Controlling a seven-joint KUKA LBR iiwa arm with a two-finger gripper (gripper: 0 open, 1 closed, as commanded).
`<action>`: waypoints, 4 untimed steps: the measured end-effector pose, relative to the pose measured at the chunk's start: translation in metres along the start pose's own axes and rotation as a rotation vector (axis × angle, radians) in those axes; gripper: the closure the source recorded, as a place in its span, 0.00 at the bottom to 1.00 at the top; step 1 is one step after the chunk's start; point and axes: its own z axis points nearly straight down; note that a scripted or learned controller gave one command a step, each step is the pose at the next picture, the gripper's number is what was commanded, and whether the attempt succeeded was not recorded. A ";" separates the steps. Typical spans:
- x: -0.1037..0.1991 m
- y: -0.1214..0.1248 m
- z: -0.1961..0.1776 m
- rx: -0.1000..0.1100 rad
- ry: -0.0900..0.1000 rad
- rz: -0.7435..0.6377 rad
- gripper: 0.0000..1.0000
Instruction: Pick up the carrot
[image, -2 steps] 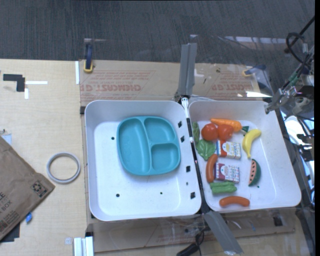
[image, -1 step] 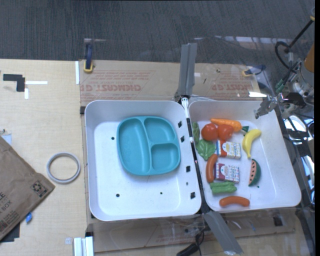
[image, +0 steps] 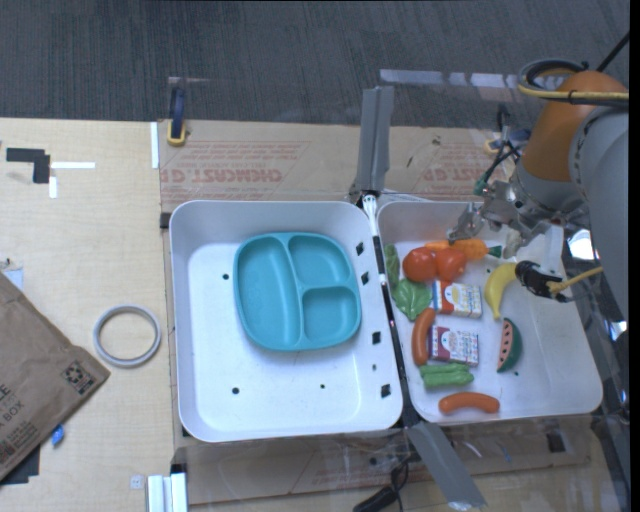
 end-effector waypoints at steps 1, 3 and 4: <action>-0.003 0.006 0.004 -0.008 0.001 -0.244 0.00; 0.059 -0.011 0.005 -0.008 0.002 -0.238 0.00; 0.062 -0.012 0.004 -0.010 -0.002 -0.463 0.00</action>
